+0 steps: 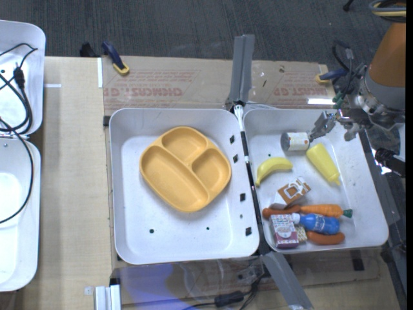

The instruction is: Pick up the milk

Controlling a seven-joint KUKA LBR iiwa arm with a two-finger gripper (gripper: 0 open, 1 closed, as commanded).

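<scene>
Pincer (321, 129) hangs at two o'clock, released, nothing gripped. Risk: the milk (293, 190) sits low, crowded by banana (273, 168) and carrot (313, 209); a wrong grab looks likely.

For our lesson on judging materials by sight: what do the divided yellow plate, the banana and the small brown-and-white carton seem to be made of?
Divided yellow plate: probably moulded plastic, matte, with even colour and soft rounded ridges. Yellow banana: likely a plastic toy, given its smooth, uniform, unblemished skin, though real fruit cannot be ruled out. Small brown-and-white carton: looks like printed cardboard, with flat faces and sharp folded edges; a plastic replica is possible.
</scene>
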